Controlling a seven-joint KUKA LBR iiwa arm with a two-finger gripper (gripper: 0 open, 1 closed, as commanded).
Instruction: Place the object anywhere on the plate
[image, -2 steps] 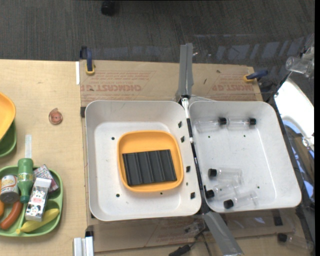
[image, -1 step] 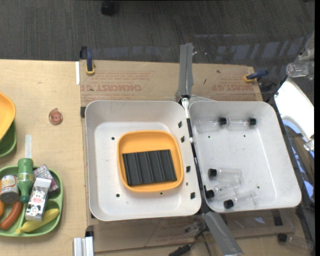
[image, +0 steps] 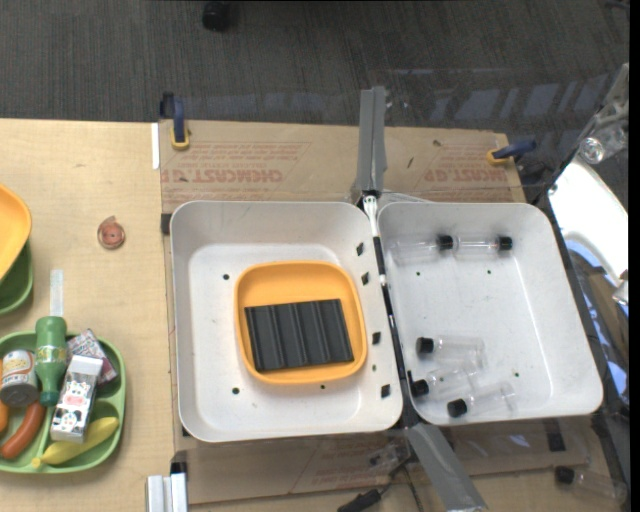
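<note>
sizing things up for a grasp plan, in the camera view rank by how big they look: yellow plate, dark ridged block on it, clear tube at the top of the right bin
1. yellow plate, the largest
2. dark ridged block, lying within the plate's rim
3. clear tube with black caps, much the smallest

All lie at similar depth, so the order looks safe.

light: bright, even, from overhead | shadows: soft, faint inside the 2 white bins (image: 190, 330) | glare: mild on bin rims | focus: sharp, slight edge softness

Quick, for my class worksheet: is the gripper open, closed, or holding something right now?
Gripper: its state cannot be told from this picture.
</note>
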